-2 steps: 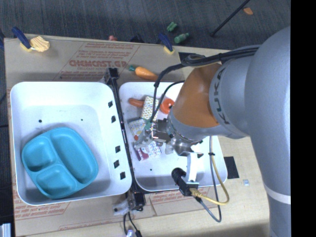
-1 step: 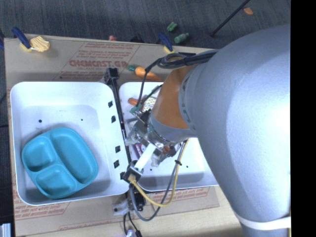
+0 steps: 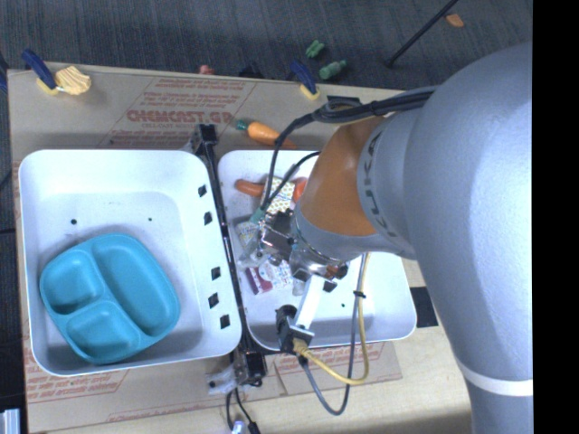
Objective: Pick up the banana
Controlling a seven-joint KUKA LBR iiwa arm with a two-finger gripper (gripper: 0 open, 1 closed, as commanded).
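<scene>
Here the grey KUKA arm (image 3: 470, 206) takes up most of the right side, its orange band (image 3: 330, 188) bent down over the right bin (image 3: 389, 310). The left bin (image 3: 54, 170) sits beside it, the two touching along a black clipped seam, and it holds a blue divided plate (image 3: 109, 297) in its near left corner. Both bins rest on a cardboard sheet (image 3: 163, 107) printed in red. The gripper (image 3: 276, 247) is low inside the right bin, at its left part, amid a clutter of small items that cannot be told apart; how far it stands open, and whether it has anything, cannot be made out. A yellow cable (image 3: 348, 373) loops off the near rim. An orange carrot-like toy (image 3: 261, 133) lies on the cardboard just behind the right bin. No item in the clutter can be identified as the banana.
</scene>
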